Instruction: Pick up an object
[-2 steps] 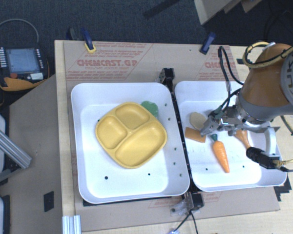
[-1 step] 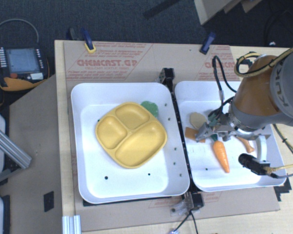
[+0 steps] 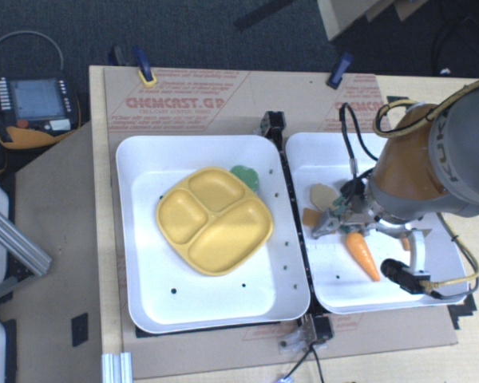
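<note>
Carrot (image 3: 362, 254), orange and tapered, lies in the right bin (image 3: 431, 294), just below the pincer (image 3: 341, 215). Beside the carrot, toward the divider, sit a tan piece (image 3: 322, 194) and a small orange piece (image 3: 311, 217). The pincer hangs low over these, apparently gripping nothing; whether it is spread or closed cannot be told. Left of the carrot, the other bin (image 3: 144, 278) holds a yellow divided plate (image 3: 215, 220) and a green item (image 3: 245, 176).

Green object (image 3: 246, 176) half under plate (image 3: 215, 220)
</note>
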Controlling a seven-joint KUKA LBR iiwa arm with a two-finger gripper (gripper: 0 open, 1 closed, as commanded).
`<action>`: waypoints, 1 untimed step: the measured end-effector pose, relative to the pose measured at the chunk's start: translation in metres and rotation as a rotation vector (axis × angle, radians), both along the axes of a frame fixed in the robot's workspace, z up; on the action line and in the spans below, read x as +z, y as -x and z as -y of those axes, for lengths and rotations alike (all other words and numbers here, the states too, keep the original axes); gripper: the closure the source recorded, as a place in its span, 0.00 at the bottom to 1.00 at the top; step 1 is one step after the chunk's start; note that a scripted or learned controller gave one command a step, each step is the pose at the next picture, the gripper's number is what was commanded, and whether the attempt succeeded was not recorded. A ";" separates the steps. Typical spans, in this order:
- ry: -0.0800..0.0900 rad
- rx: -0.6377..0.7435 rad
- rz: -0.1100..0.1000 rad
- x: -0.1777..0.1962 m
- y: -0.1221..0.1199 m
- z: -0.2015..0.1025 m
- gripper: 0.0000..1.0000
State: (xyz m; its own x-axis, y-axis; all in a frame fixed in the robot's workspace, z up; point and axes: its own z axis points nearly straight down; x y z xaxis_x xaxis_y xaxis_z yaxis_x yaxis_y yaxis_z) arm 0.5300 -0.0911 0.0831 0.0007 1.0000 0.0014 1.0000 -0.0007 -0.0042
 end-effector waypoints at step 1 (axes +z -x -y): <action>0.000 0.000 0.006 0.012 -0.001 0.000 1.00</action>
State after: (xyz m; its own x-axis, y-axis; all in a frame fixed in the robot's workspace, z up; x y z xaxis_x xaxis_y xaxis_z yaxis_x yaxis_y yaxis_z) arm 0.5313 -0.0908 0.0951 0.0007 1.0000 0.0009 1.0000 -0.0007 0.0014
